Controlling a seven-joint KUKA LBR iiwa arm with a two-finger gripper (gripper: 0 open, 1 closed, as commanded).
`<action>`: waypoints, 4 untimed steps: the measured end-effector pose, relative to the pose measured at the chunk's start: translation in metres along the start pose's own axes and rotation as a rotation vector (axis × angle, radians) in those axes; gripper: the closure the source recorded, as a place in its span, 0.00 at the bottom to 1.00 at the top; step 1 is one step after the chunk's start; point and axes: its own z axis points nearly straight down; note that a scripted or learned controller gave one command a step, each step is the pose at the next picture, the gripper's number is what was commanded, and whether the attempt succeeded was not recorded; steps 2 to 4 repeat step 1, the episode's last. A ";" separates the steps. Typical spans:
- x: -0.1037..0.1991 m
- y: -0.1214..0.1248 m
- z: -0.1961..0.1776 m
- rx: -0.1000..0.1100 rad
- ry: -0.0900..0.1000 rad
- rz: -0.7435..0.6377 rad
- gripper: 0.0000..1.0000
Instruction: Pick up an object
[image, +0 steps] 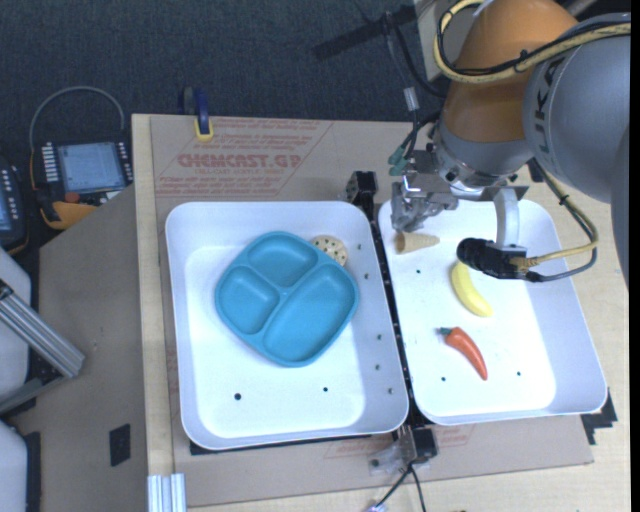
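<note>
At the upper middle of the frame the gripper (411, 222) hangs over the right bin's (560, 390) top left corner, just above a tan cone (417, 240); its grip state cannot be told. Below right lie a banana (470, 289) and red pepper (467, 351). The left bin (200, 400) holds 1 blue tray (287, 297) beside what may be a cookie (330, 246).

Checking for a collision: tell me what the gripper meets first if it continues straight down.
Likely the small tan cone-shaped piece just beneath the gripper in the right bin; depth is hard to judge.
</note>
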 end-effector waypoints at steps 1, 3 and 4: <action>0.051 0.003 -0.002 -0.004 -0.001 0.000 1.00; 0.051 0.003 -0.002 -0.004 -0.001 0.000 1.00; 0.051 0.003 -0.002 -0.004 -0.001 0.000 1.00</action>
